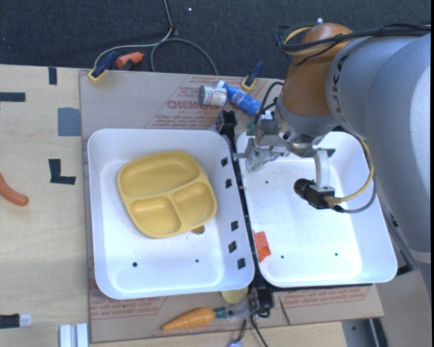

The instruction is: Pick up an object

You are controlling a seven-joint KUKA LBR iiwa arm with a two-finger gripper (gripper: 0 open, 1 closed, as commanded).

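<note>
Lying left of gripper point(264, 154): yellow plate point(166, 192).

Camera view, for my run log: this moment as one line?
arm: over right bin | pincer: at dividing rim, grip unclear | yellow plate: left bin, untouched

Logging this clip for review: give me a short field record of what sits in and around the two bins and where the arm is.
left bin: holds a yellow divided plate
right bin: small orange item at its left rim
arm: reaches in from the right, gripper over the right bin's upper left corner
gripper contents: nothing visibly held
outside the bins: toy carrot below, sausage far left, blue-and-white tube above
</note>
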